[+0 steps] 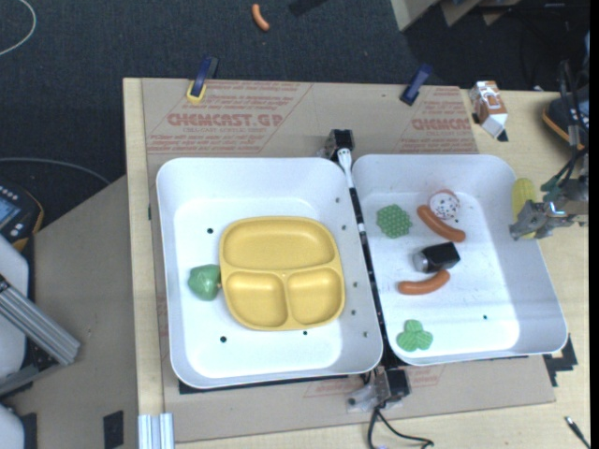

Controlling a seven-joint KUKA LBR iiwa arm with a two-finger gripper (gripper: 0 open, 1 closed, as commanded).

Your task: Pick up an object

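Observation:
The right bin (496,321) holds several small toy foods. A bumpy green piece (394,220) lies at its upper left, with a reddish sausage (440,223) and a round speckled white piece (445,204) beside it. A black block (440,255) sits mid-bin above an orange sausage (423,286). A green leafy piece (414,337) rests near the front wall. My gripper (533,221) hovers over the bin's right rim, apart from all of these. A yellow object (521,193) lies just beside it.
The left bin (178,195) carries a yellow divided plate (281,271) and a green lump (204,281) to its left. Clamps (199,80) hold the cardboard at the back. A small carton (489,107) stands at the back right.

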